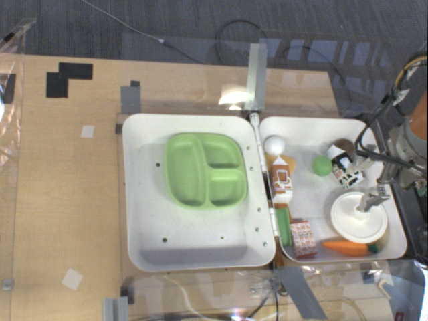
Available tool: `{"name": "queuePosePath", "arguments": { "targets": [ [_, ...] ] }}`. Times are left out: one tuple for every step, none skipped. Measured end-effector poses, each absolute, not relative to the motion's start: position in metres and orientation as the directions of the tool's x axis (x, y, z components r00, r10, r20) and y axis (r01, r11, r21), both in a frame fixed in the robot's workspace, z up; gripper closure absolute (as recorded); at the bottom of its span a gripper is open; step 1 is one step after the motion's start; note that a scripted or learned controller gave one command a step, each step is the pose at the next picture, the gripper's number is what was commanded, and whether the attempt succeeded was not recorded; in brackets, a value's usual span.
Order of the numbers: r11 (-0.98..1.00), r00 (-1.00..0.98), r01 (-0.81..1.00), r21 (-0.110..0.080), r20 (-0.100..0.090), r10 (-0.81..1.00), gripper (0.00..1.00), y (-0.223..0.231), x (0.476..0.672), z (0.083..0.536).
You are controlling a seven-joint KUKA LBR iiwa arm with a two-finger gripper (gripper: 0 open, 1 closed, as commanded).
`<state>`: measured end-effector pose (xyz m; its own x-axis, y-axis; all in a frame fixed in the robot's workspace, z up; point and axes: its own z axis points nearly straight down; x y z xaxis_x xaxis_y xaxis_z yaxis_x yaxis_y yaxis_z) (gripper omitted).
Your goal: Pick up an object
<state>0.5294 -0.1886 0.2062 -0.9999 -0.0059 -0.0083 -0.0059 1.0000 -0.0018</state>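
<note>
The arm point(409, 136) comes in from the right and its pincer point(372, 199) hangs over the right bin point(301, 129), above the white bowl point(358, 218); whether the pincer is released or clenched I cannot tell, and nothing can be seen gripped in it.

Well away on the far side from the arm sits the left bin point(144, 179), holding a green tray point(204, 170) with three compartments; that tray is broad, stiff and probably too wide for a two-finger grasp except at its rim.

Directly under the pincer, the bowl is the nearest candidate; it looks rigid, smooth and likely slippery, so I would judge the rim the only place to take hold, one finger inside and one outside.

Just beyond the bowl, nearer the camera, lies a carrot point(345, 247) along the bin wall; it looks light and narrow enough to pinch across its middle.

Further from the arm, against the divider, a carton point(281, 177) lies flat, with a green bar point(283, 226) and a red box point(303, 238) below it; the boxes should be light and stiff, best pinched across their short sides.

Close beside the pincer stands a small cow figure point(344, 166); a green ball point(322, 166) and a white ball point(273, 144) lie further off; both balls would likely roll from a careless pinch.
</note>
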Motion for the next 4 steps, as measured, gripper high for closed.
{"name": "queuePosePath", "arguments": {
  "targets": [
    [0.999, -0.999, 0.047, -0.003, -0.021, 0.047, 0.0, -0.205, 0.572, 0.1],
    [0.997, -0.997, 0.078, 0.002, -0.014, 0.078, 0.0, -0.142, 0.62, 0.089],
    [0.984, -0.984, 0.179, -0.006, -0.015, 0.179, 0.0, -0.088, 0.625, 0.089],
    [0.923, -0.923, 0.385, 0.002, -0.012, 0.385, 0.0, -0.145, 0.596, 0.089]
  ]
}}
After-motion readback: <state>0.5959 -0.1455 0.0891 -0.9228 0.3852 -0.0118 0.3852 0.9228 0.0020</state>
